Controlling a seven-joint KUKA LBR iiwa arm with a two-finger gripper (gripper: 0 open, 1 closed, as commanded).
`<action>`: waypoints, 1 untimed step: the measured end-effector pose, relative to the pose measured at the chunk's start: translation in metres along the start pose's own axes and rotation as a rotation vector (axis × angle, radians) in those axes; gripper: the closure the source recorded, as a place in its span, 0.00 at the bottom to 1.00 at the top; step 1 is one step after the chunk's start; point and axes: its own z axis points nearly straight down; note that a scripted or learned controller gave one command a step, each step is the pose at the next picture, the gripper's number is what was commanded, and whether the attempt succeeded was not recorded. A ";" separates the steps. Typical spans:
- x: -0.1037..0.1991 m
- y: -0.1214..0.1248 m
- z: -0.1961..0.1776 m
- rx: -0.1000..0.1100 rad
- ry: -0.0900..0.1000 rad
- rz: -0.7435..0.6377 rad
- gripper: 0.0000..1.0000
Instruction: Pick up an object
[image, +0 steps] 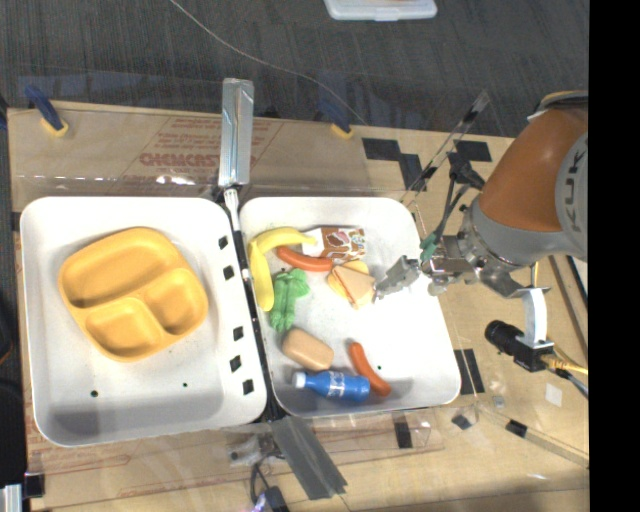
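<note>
The right bin (420, 340) holds a yellow banana (262, 265), a red sausage (302, 260), a printed snack packet (344, 240), a sandwich wedge (348, 284), a green leafy toy (288, 300), a tan bread roll (307, 349), a blue bottle (330, 383) and a small orange-red sausage (370, 369). My gripper (392, 280) hangs over the right part of this bin, just right of the sandwich wedge and tilted toward it. I see nothing held in it.
The left bin (60, 400) holds a yellow divided tray (133, 290). A metal bracket (236, 130) stands at the back between the bins. The arm's orange band (530, 170) and cables sit beyond the right bin's edge.
</note>
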 end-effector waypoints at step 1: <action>0.027 0.057 0.136 0.007 0.003 0.316 0.00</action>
